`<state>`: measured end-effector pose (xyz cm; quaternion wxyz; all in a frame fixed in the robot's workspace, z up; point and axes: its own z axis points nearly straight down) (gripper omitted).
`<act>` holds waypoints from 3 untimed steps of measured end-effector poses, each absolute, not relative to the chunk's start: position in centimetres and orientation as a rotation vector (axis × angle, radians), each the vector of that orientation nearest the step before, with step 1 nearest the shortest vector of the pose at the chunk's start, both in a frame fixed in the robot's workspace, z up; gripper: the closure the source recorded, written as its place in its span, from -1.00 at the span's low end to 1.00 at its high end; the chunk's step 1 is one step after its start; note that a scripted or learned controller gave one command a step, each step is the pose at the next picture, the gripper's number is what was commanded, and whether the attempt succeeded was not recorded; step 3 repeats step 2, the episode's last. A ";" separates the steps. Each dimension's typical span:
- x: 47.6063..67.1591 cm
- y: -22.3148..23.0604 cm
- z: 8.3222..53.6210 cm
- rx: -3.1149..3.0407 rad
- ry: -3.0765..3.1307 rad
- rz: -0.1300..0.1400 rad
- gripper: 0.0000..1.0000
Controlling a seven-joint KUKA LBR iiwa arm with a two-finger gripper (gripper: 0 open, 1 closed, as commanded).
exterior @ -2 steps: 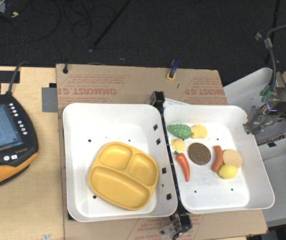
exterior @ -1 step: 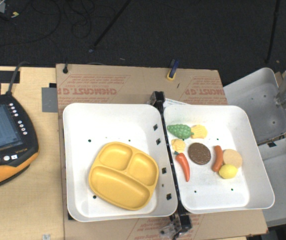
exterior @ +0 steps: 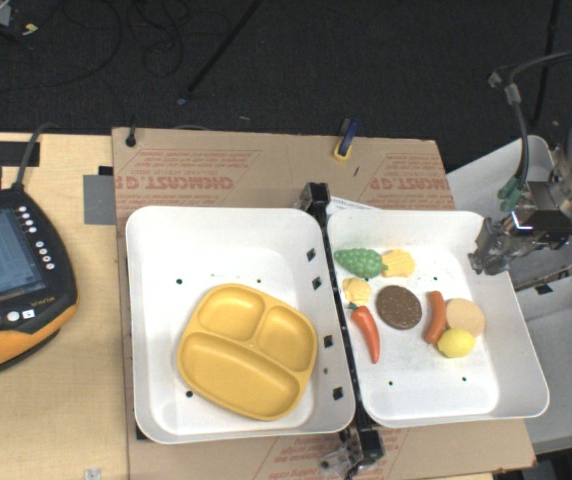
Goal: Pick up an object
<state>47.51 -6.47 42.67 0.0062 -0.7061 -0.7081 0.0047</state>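
The right bin [exterior: 466, 393] holds a cluster of toy foods: a green leafy piece [exterior: 358, 262], a yellow corn piece [exterior: 398, 263], a small yellow piece [exterior: 357, 290], a red chili [exterior: 367, 332], a brown round patty [exterior: 399, 307], an orange sausage [exterior: 434, 316], a tan bun [exterior: 465, 316] and a yellow lemon [exterior: 455, 343]. My gripper [exterior: 490, 255] hangs at the right bin's upper right rim, to the right of the foods and apart from them. Nothing shows between its fingers.
The left bin [exterior: 166, 248] bears a yellow divided plate [exterior: 247, 350]. A black divider clamp [exterior: 318, 200] joins the bins. A teach pendant [exterior: 11, 278] lies on the bench at far left. A blue-yellow clip [exterior: 345, 140] sits on the cardboard behind the bins.
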 end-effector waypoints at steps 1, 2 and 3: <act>47.6 -6.2 54.4 -2.226 -2.229 -0.010 1.00; 47.7 -2.6 45.4 -2.211 -2.219 0.012 1.00; 47.7 -2.6 45.4 -2.211 -2.219 0.012 1.00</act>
